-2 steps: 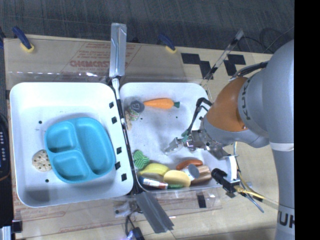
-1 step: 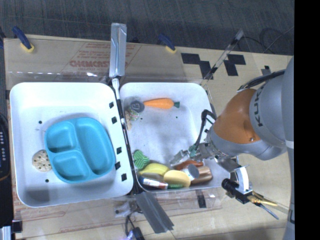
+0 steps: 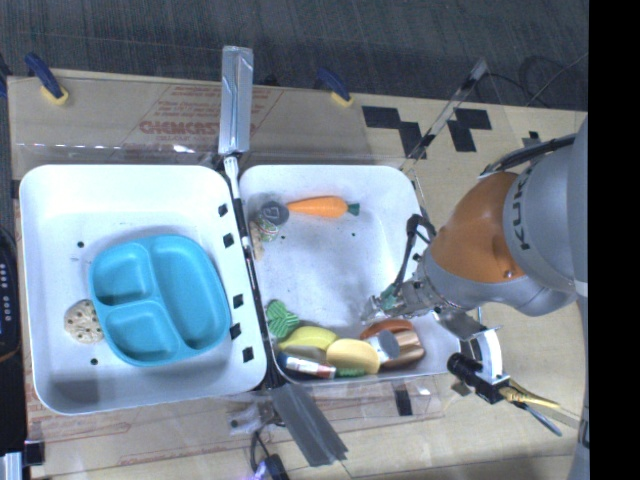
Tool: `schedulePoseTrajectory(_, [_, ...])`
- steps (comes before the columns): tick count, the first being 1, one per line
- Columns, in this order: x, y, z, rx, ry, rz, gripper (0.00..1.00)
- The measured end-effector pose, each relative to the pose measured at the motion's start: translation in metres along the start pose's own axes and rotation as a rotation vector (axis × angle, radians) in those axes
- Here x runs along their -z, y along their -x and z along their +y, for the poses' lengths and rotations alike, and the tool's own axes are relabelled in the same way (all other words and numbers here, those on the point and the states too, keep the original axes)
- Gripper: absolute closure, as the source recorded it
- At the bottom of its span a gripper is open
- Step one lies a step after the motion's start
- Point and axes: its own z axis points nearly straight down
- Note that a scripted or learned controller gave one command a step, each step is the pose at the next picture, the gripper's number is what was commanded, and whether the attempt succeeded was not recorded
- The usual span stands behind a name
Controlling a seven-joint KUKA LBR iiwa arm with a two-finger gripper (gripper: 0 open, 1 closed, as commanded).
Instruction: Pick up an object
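Note:
The right bin (image 3: 330, 183) holds an orange carrot (image 3: 318, 207) at its far side, with a small grey round piece (image 3: 271, 212) beside it. Along the near wall lie a green ridged item (image 3: 281, 319), two yellow fruit-like pieces (image 3: 330, 346), a red-and-black pen (image 3: 308, 369) and a brown oval item (image 3: 395, 342). My gripper (image 3: 393, 300) hangs low at the bin's near right, just above the brown item. I cannot see whether it touches anything.
The left bin (image 3: 60, 193) carries a blue divided plate (image 3: 158, 298) and a round cookie (image 3: 83, 320) at the plate's left. A metal clamp (image 3: 235, 98) stands on the divider between the bins. The arm's orange band (image 3: 480, 238) overhangs the right bin's right wall.

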Motion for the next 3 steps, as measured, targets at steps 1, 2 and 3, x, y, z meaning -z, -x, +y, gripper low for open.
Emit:
schedulePoseTrajectory(1, [-0.012,-0.065,0.06,0.032,-0.005,0.003,1.0])
schedulePoseTrajectory(2, [-0.011,-0.006,0.051,0.01,-0.003,-0.001,1.0])
schedulePoseTrajectory(3, [-0.011,-0.008,0.051,0.012,-0.002,0.0,0.0])
